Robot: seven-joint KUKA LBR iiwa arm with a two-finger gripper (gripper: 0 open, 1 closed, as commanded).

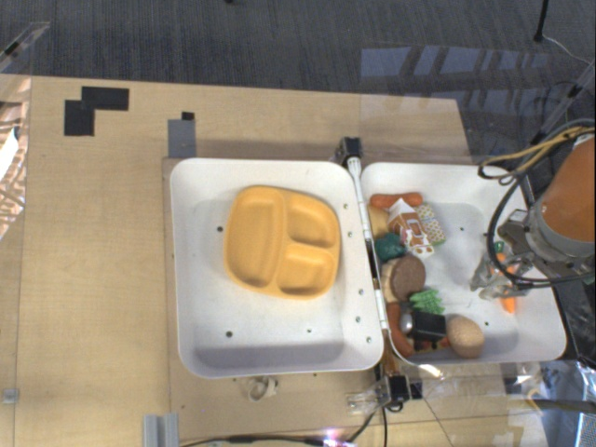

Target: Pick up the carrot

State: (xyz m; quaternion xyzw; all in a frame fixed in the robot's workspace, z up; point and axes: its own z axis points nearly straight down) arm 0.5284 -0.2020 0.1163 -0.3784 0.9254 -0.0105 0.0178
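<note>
The carrot shows as a small orange piece on the floor of the right bin, near its right side, and is mostly hidden under the arm's wrist. The gripper hangs low directly over it, at the end of the grey arm with the orange band that comes in from the right. Whether the carrot is between the jaws cannot be made out.
Along the right bin's left side lie several toy foods: a box-like snack, a brown round patty, green pieces, a black block and a tan egg shape. A yellow divided tray sits in the left bin.
</note>
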